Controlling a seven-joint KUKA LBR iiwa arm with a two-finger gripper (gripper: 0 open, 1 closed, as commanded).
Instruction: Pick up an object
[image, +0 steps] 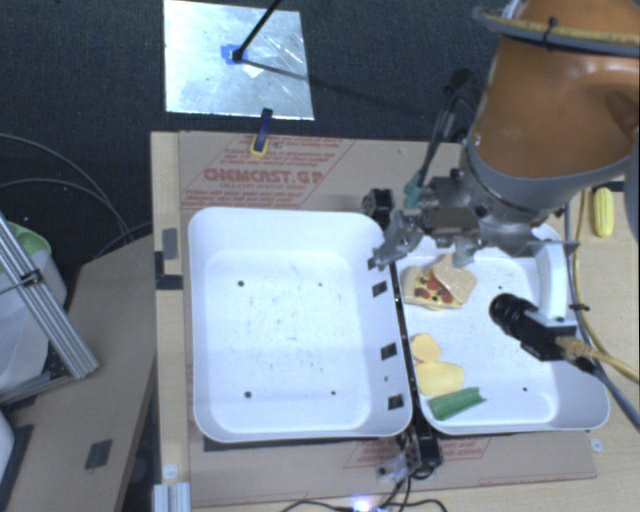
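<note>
pizza slice toy, yellow pieces, green pod, flat in right bin

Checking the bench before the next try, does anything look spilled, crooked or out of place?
Nothing stands out. The pizza slice, yellow pieces and green piece lie inside the right bin. Both bins sit level, side by side.

even overhead light — white bins glare, arm blurred

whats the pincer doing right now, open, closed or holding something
Pincer: cannot be told; it sits low in the right bin just over the pizza slice toy, and nothing is visibly held.
</note>
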